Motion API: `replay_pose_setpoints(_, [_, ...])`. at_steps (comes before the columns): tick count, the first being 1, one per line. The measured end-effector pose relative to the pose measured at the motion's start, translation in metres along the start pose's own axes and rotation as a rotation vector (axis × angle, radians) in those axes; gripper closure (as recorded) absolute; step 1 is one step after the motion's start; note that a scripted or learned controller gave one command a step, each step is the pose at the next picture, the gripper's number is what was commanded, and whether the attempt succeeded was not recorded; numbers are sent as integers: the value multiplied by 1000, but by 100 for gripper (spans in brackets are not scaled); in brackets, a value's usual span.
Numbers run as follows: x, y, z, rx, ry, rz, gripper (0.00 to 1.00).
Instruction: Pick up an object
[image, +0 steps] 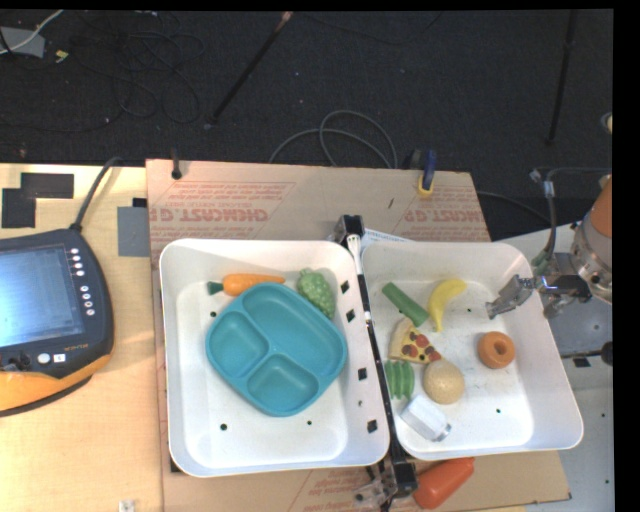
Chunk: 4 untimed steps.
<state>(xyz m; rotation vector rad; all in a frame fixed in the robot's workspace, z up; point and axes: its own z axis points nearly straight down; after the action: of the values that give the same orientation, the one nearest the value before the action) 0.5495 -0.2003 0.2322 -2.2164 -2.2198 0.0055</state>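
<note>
Gripper: gripper (510, 297) sits at the right bin's far right edge, reaching in from the right; its grey fingers point left and slightly down over the bin floor. Nothing lies between them, and whether they stand wide or narrow cannot be told at this size.
Nearest thing: doughnut (496, 350), an orange-brown ring lying flat on the floor of the right bin (560, 420), near its right wall.
Direction from gripper: the doughnut lies just below the fingertips as the camera sees it, toward the near side of the bench, apart from them and not touching.
Long axis: the ring is round, so by my judgement no approach angle matters much; a grip across the rim would do.
Next nearest: banana (444, 300) lies left of the gripper, tilted, its long axis running from upper right to lower left.
Further left: green pepper (405, 303) lies beside the banana; pizza slice (414, 346) is just below it; round beige ball (444, 381) is near the doughnut's lower left; green beans (399, 379) lie by the divider; a clear wrapped piece (425, 418) lies near the front.
Left bin: left bin (190, 440) bears a teal divided plate (276, 348), a carrot (250, 283) and a green bumpy vegetable (317, 290), all well apart from the gripper.
Judgement: the doughnut is the likeliest target; a short move toward the near side, then down, would be needed.
</note>
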Motion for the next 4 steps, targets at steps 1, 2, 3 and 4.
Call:
replay_pose_setpoints(1, [14, -46, 136, -3, 0, 0, 0])
replay_pose_setpoints(2, [-3, 22, 148, -2, 0, -1, 0])
replay_pose_setpoints(3, [-13, 96, 147, -5, -1, -2, 0])
replay_pose_setpoints(4, [-12, 47, 148, 2, 1, 0, 0])
